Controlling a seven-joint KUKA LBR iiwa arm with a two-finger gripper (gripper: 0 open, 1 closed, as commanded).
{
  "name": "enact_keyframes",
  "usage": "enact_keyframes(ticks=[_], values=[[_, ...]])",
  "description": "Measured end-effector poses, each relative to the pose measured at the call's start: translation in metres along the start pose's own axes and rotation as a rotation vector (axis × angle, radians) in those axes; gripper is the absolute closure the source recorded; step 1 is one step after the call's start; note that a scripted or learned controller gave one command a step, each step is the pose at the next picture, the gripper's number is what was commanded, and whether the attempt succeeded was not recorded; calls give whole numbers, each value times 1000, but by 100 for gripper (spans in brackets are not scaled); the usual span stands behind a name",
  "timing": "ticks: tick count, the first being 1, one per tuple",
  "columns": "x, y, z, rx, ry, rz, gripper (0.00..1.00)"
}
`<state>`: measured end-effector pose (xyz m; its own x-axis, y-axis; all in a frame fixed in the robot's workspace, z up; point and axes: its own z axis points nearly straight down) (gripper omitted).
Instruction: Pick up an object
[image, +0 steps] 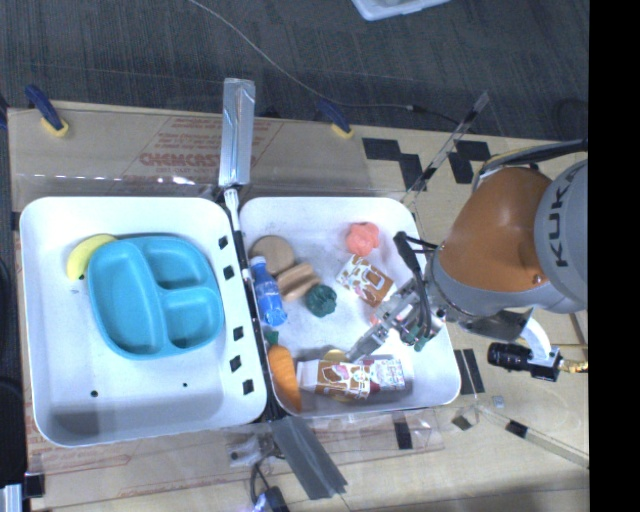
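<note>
Along right bin's near wall, snack box (352, 377), long axis left-right

The two shallow plastic bins (40, 300) are white. In the left one, a sky-blue compartment tray (155, 295) covers part of a yellow banana (85, 252). The right bin (440, 375) carries a coral-pink lump (364, 237), a dark teal knobbly ball (321, 300), a clear bottle with a blue label (267, 295), an orange carrot-shaped toy (284, 375), a tan wooden disc (270, 249) and two white-and-brown printed packets (364, 281). The arm's band (495, 230) is orange against its grey casing.
</note>
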<state>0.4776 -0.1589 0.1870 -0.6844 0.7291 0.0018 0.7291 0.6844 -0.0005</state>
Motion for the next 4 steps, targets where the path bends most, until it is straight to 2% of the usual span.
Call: enact_keyframes(ticks=[1, 2, 3, 4], values=[[-37, 68, 95, -2, -3, 133, 0], [-62, 157, 23, -7, -6, 217, 0], [-46, 132, 79, -5, -8, 521, 0], [-18, 73, 96, 3, 0, 557, 0]])
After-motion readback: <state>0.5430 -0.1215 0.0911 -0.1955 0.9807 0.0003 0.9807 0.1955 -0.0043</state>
